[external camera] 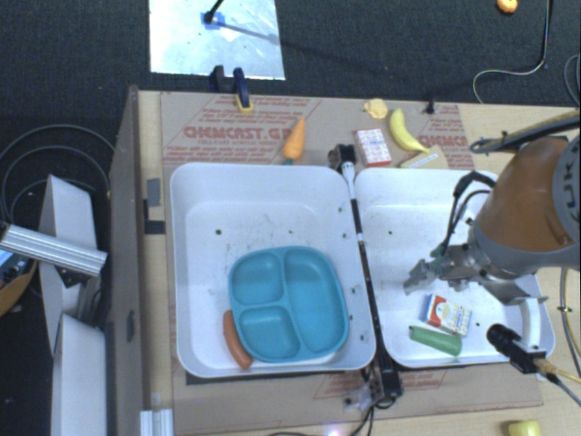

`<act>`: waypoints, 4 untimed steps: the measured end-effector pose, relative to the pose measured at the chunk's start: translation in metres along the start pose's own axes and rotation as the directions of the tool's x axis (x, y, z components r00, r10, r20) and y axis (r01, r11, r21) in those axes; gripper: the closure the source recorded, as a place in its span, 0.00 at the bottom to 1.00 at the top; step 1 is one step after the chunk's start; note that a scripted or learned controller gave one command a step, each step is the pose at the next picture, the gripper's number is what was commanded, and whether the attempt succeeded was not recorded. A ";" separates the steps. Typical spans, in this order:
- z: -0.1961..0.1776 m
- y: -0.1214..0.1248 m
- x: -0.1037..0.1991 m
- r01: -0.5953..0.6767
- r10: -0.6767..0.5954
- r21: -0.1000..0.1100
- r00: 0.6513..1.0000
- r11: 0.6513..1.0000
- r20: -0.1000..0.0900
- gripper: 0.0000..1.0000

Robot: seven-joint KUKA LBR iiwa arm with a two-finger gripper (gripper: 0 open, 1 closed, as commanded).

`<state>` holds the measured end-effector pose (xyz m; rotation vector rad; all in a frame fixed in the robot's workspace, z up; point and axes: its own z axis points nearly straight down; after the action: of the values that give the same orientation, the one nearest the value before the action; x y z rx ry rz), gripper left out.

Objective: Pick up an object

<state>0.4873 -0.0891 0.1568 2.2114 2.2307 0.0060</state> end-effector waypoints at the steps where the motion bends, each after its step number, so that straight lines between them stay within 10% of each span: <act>1: 0.042 0.024 -0.060 -0.011 0.011 0.002 1.000 1.000 0.005 0.00; 2: -0.003 0.134 -0.066 0.000 0.000 -0.012 1.000 1.000 0.007 0.00; 4: -0.009 0.016 -0.035 -0.007 0.007 0.004 1.000 1.000 0.000 0.00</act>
<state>0.5038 -0.1242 0.1653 2.2212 2.2250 0.0011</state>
